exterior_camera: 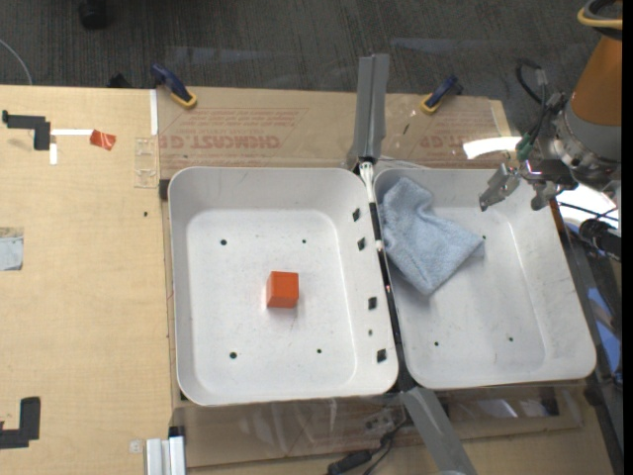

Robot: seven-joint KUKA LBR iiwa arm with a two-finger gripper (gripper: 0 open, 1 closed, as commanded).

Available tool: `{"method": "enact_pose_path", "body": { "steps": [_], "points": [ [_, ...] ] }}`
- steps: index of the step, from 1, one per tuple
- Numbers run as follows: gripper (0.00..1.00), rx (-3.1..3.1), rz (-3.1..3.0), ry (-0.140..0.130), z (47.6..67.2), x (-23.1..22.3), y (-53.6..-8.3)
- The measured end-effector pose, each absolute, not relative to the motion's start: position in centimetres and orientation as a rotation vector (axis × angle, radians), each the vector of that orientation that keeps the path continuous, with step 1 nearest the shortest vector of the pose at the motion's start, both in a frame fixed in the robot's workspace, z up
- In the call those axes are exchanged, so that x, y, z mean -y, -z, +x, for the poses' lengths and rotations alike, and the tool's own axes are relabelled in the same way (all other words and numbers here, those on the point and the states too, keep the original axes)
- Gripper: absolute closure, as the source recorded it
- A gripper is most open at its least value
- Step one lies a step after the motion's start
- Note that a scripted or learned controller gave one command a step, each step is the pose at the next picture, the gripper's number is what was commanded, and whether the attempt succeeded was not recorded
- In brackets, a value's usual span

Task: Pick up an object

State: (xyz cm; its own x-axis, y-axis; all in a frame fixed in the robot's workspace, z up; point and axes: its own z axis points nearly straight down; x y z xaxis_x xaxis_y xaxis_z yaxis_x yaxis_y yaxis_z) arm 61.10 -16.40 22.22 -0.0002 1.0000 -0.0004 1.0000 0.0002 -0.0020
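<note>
The grey arm's two-finger gripper hangs over the far right corner of the right-hand shallow white plastic bin. Its thin fingers look spread a little and nothing is between them.

Closest to it, down and to its left, lies a crumpled pale blue-grey cloth, bunched against that bin's left wall. Much further off in the same direction, alone in the middle of the left-hand white bin, sits a small orange-red block.

To my eye the cloth is the easier pick. A good try would drop straight onto the raised fold nearest the gripper, fingers wide, going low enough to pinch fabric rather than skim it. The block is a firmer thing to grasp but means crossing the grey metal divider post and the bins' touching rims.

Beyond the gripper, blue-and-yellow spring clamps pin down brown cardboard. Loose cables trail near the wrist, well above the bin floor.
</note>
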Motion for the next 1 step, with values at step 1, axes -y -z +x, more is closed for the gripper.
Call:
{"method": "enact_pose_path", "body": {
  "steps": [1],
  "points": [
    [0.0,2.046,-2.38,-0.004,55.37,16.07,-9.82]
  ]
}}
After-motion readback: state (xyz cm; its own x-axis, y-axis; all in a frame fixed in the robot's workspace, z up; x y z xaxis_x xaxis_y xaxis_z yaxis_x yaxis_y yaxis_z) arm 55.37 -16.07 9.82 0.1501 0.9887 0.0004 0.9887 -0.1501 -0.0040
